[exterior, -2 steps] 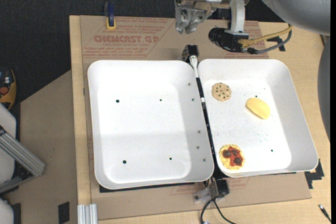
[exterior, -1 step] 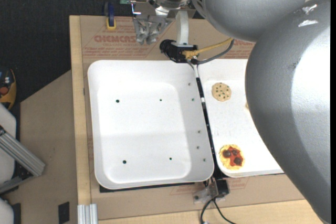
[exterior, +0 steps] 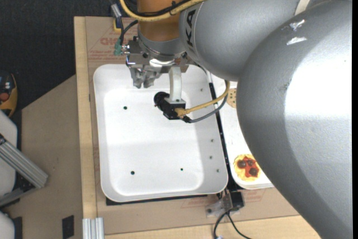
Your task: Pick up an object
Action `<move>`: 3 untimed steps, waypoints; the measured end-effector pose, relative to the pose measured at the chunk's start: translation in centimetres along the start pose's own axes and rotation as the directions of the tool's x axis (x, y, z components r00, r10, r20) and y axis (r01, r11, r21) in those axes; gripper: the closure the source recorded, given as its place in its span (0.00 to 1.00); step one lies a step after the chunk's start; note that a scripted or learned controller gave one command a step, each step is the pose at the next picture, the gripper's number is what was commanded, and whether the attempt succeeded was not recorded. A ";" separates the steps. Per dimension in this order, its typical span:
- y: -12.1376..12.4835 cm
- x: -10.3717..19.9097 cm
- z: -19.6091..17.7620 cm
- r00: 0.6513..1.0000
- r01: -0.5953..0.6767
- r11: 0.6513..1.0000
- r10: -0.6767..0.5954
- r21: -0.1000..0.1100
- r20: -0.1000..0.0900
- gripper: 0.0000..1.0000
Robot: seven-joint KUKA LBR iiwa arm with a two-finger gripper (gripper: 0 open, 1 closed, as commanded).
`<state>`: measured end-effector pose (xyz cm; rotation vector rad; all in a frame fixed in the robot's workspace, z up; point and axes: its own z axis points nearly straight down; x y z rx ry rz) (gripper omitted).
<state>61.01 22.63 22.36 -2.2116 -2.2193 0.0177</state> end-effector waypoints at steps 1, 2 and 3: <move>-0.9 -6.0 -5.7 1.000 -0.009 1.000 0.009 -0.017 -0.002 1.00; 5.8 -1.3 -11.0 1.000 0.001 1.000 -0.001 -0.026 -0.005 1.00; 5.5 -3.5 -14.0 1.000 -0.005 1.000 0.005 -0.020 -0.003 1.00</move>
